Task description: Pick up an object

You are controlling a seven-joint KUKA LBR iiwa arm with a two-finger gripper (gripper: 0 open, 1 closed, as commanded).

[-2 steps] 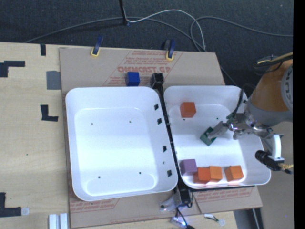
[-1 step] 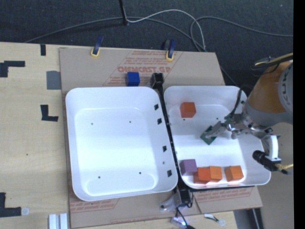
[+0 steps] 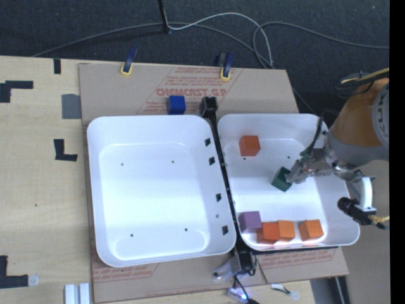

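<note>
Six blocks in right bin (image 3: pixel 278 122): 4 orange, 1 purple (image 3: pixel 250 220), 1 green. Gripper (image 3: pixel 295 175) fingers closed on green block (image 3: pixel 281 180), mid-bin. Left bin (image 3: pixel 152 128) adj.; 1 blue block (image 3: pixel 176 104) outside.

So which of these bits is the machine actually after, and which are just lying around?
Part of the job:
- gripper
- green block at the gripper's tip
- orange block
- purple block
- row of orange blocks
- right bin

Just lying about:
- blue block outside the bins
- left bin
- cables
</note>
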